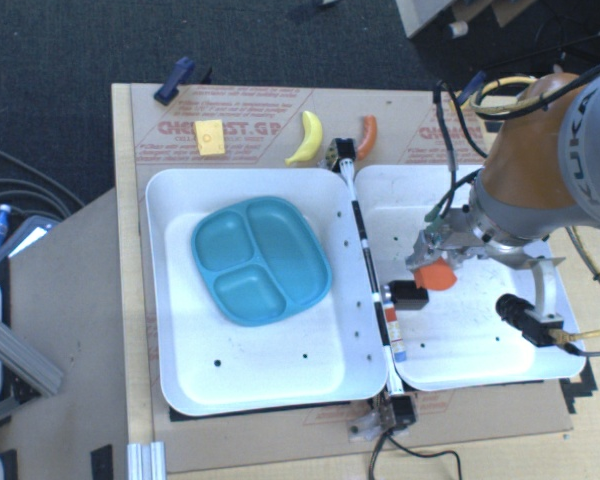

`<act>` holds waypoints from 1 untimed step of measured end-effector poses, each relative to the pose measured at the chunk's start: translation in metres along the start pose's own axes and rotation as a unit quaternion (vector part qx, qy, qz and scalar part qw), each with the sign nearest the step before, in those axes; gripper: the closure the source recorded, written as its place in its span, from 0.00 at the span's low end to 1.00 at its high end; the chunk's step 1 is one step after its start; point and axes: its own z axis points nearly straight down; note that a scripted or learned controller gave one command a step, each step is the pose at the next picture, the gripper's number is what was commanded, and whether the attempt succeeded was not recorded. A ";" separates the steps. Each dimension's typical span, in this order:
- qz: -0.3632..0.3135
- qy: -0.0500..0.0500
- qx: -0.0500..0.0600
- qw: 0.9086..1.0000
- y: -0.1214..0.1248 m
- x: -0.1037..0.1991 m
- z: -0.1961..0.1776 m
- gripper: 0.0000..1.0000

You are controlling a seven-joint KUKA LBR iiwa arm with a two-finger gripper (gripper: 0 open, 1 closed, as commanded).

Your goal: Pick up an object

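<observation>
Camera view, from above at a slant: two white bins side by side on a bench. Left bin [170, 268] with a blue divided plate [260, 258] lying flat near its middle. Right bin [480, 363] with the grey arm reaching in from the right, claw [432, 260] low over the bin's left part. Just under the claw, a small orange object [438, 277], touching or nearly touching the tips; a black piece [408, 294] just beside it to the left. Cannot tell whether the claw is wide or narrow, nor whether the orange object sits between its tips or merely beneath them. Beyond the bins on the far side: a yellow banana [305, 138], an orange-red piece [367, 136], a yellow square tag [209, 139].

Likely risks: orange object slipping or rolling aside if caught off-centre; tips nudging the black piece or striking the bin floor; lifting away with nothing
</observation>
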 end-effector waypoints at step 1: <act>0.000 0.000 0.000 1.000 0.032 0.046 -0.061 1.00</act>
